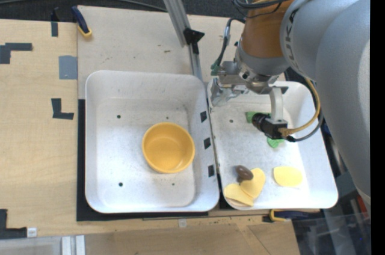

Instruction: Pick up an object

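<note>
The grey arm with its orange band reaches in from 3 o'clock, and the claw [221, 91] hangs low over the 11 o'clock corner of the right shallow white plastic bin [313, 187], close beside the wall it shares with the left shallow white plastic bin [105, 91]. Whether the claw is wide or narrow cannot be told from this slant, and nothing can be seen held in it.

Four loose things lie in the right bin. A small green piece [275, 141] sits near the bin's middle, partly hidden by the robot's own hardware, so its shape is unclear. Toward 7 o'clock, a small brown lump [243, 173] touches a flat yellow heart-shaped piece [248, 189], which lies against the bin's near wall. At 5 o'clock, apart from those two, lies a flat yellow oval piece [289, 176]. All of them are well apart from the claw.

In the left bin a round yellow bowl [168, 147] stands upright, slightly toward 4 o'clock of the bin's middle. Both bins rest side by side on the pale counter [132, 43].
</note>
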Available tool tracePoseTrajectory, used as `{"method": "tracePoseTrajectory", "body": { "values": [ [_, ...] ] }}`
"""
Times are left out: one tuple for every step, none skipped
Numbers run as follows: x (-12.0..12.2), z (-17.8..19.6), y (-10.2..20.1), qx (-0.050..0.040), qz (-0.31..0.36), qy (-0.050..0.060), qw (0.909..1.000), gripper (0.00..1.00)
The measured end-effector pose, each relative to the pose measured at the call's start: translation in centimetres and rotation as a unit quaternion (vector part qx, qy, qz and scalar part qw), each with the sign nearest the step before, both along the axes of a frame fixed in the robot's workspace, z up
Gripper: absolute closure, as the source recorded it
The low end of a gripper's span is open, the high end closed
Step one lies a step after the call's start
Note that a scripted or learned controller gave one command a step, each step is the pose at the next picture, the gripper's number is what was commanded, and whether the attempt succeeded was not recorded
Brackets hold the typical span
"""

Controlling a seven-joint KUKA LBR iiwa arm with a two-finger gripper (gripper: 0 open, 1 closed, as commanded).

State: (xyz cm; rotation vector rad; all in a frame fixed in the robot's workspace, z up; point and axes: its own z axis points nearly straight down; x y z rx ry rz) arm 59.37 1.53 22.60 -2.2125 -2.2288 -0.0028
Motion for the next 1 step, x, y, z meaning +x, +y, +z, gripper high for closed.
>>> {"method": "tracePoseTrajectory", "body": {
  "values": [
    [2.05,-0.96,4.59,-0.0004,-0.001,0.001,1.0,1.0]
  ]
}}
